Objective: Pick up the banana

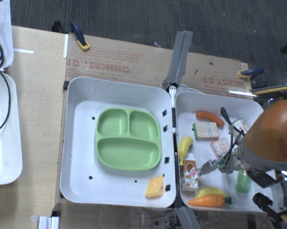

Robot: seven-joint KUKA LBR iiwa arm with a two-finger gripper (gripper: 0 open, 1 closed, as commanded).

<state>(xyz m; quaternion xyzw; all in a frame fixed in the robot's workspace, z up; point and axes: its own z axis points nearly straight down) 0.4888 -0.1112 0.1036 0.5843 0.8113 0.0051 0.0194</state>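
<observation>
Two shallow white bins sit side by side on the bench. The left bin [78,129] holds a green divided plate [128,138] near its centre and a yellow-orange wedge [155,187], perhaps a cheese piece, at about five o'clock from the plate, close to the bin's front right corner. In the right bin [247,206], the banana [184,147] lies near the left wall, curved and running roughly from twelve to six o'clock, with nothing gripping it. Just below it, at six o'clock, stands a small carton [190,175]. At one o'clock from the banana lies a checkered block [206,130], and above that, at twelve o'clock, an orange-red sausage-like item [210,117]. Near the bin's front edge a carrot [207,200] lies across, with a yellow fruit [212,192] touching it from behind. A green bottle [243,181] stands at three o'clock from the carton. The arm [274,136] enters from three o'clock, its orange band over the right side of the bin. The gripper [215,165] sits low over the middle of the right bin, at about four o'clock from the banana and apart from it; it is tangled with clutter in this view, so how far its jaws stand apart, and whether anything is between them, cannot be told.
</observation>
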